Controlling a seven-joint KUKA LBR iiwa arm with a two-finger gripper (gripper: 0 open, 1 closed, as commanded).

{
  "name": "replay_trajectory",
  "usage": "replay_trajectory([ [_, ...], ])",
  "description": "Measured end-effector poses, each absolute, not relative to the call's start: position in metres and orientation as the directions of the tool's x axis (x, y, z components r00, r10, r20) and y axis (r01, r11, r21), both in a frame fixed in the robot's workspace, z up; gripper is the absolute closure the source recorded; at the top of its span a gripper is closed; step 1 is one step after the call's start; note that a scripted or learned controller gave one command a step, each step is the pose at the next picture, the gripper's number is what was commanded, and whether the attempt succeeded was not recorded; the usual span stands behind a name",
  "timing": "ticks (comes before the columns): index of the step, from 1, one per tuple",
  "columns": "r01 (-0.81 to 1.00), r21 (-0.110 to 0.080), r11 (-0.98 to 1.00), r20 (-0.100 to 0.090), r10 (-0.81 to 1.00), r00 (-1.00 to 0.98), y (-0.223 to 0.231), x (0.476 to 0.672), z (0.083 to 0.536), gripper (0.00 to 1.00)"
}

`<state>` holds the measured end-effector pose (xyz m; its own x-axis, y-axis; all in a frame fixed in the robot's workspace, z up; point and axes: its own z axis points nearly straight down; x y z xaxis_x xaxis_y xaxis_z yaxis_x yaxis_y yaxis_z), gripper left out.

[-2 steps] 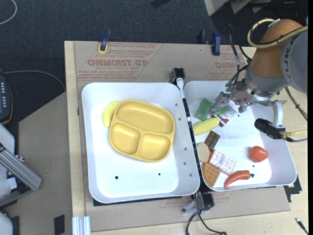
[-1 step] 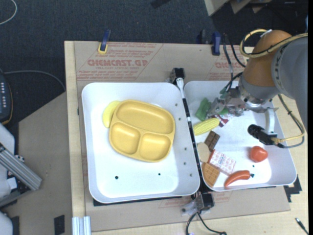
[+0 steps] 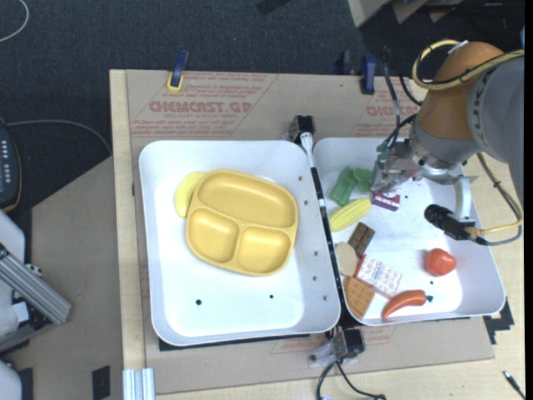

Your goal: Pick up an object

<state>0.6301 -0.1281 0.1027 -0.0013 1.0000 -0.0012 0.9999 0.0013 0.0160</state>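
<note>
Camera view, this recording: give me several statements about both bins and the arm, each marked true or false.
1. The yellow divided tray lies in the left bin. True.
2. The tomato lies in the left bin. False: it lies in the right bin.
3. The gripper is over the right bin. True.
4. The red pepper sits on the divided tray. False: it lies near the right bin's front edge.
5. The corn cob lies beside the divider between the bins. True.

Yellow divided tray (image 3: 241, 222) in left bin (image 3: 158, 223) — clamped brown board (image 3: 208, 98)
</note>
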Motion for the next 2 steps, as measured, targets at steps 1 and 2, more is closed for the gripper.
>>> replay_trajectory([
  [1,1.000,0.006,0.002,-0.001,1.000,-0.002,-0.118,0.633,0.154,1.00],
  [2,1.000,0.009,0.001,-0.002,1.000,-0.001,-0.117,0.634,0.219,1.00],
])
